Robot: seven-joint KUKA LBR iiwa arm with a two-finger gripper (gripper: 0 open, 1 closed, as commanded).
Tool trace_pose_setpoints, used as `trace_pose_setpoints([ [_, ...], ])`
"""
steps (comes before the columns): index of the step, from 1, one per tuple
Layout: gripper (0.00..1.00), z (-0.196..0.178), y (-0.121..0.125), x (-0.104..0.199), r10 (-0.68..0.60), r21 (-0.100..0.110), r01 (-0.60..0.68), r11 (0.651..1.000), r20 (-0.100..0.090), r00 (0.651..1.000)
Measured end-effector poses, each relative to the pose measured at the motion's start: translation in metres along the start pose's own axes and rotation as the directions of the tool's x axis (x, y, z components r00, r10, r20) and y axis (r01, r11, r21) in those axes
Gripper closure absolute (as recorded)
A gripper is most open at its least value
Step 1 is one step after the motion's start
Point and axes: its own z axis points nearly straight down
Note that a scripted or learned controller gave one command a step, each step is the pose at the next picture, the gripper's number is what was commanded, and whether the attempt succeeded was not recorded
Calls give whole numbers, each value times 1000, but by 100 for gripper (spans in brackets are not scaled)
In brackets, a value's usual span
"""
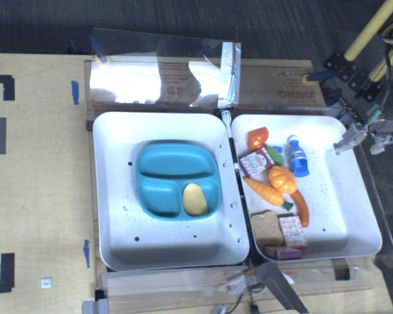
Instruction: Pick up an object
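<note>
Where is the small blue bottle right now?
The blue bottle lies in the right bin, toward its upper middle, just right of the snack packet and above the orange toy.

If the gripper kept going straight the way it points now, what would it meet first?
The gripper sits over the right bin's right rim, seemingly pointing left and down. It would probably meet bare bin floor first, short of the blue bottle; depth is unclear.
</note>
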Motion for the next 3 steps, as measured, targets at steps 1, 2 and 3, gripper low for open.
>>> trace_pose_setpoints([
  [1, 0, 96, -27, 30, 38, 7, -38, 999, -1, 999],
  [2, 0, 175, 42, 64, -132, -8, 132, 991, 4, 991],
  [3, 100, 164, 43, 64, -131, -11, 131, 991, 5, 991],
])
